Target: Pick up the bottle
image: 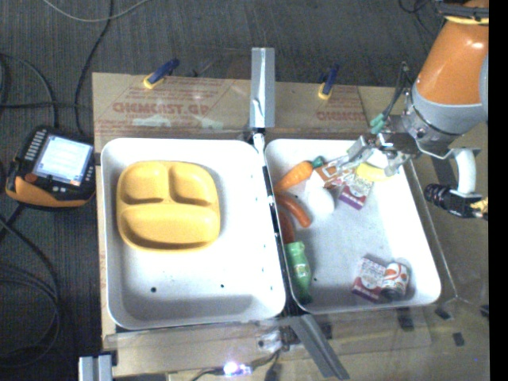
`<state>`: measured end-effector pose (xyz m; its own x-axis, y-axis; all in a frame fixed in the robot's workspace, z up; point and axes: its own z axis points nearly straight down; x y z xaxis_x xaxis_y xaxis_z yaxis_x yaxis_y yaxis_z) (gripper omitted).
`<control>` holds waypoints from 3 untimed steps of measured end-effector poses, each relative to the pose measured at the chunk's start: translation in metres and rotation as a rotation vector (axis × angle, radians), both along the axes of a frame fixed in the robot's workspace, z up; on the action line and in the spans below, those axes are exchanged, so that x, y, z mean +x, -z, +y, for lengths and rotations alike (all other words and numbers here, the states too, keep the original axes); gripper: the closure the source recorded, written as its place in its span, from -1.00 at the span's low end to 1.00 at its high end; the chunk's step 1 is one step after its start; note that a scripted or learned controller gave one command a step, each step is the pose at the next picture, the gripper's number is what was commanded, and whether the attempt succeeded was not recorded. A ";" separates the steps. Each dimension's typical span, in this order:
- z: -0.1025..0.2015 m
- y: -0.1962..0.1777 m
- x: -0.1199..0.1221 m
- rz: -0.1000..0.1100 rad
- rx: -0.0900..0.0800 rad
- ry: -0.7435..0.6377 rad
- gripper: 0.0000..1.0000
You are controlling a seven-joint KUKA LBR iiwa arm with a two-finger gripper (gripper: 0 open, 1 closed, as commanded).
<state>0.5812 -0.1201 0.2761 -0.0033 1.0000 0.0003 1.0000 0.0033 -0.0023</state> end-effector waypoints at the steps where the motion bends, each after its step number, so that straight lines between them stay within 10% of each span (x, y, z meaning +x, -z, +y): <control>1: 0.002 0.147 0.001 0.000 0.002 -0.141 -1.00; 2: -0.032 0.186 -0.080 -0.014 -0.004 -0.337 -1.00; 3: 0.014 0.186 -0.077 -0.018 -0.008 -0.329 -1.00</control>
